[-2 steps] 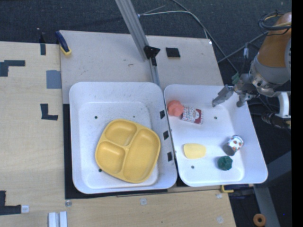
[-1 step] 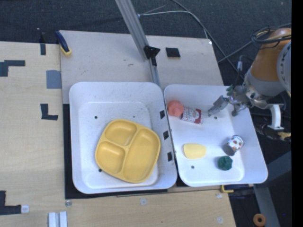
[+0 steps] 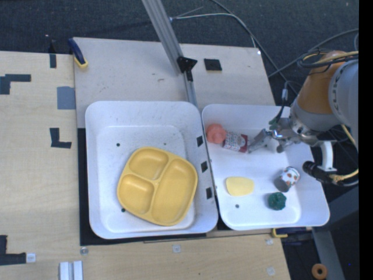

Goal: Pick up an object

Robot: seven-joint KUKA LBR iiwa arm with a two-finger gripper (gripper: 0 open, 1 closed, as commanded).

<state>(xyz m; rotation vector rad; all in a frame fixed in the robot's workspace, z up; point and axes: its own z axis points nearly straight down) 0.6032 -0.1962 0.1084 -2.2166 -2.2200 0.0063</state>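
In the right bin (image 3: 309, 214) lie a pink ball-like object (image 3: 216, 133), a small red and white packet (image 3: 235, 140), a flat pale yellow piece (image 3: 239, 186), a green lump (image 3: 277, 200) and a small grey and white cup-like object (image 3: 287, 178). My gripper (image 3: 257, 141) is low in the upper part of this bin, reaching in from the right. Its tip is right beside the red and white packet's right end, touching or nearly touching it. I see nothing lifted off the bin floor.
The left bin (image 3: 99, 156) holds a yellow divided plate (image 3: 157, 184). A raised wall separates the two bins. A metal post (image 3: 166, 28) slants up behind the bins. Cables run across the dark floor at the back and right.
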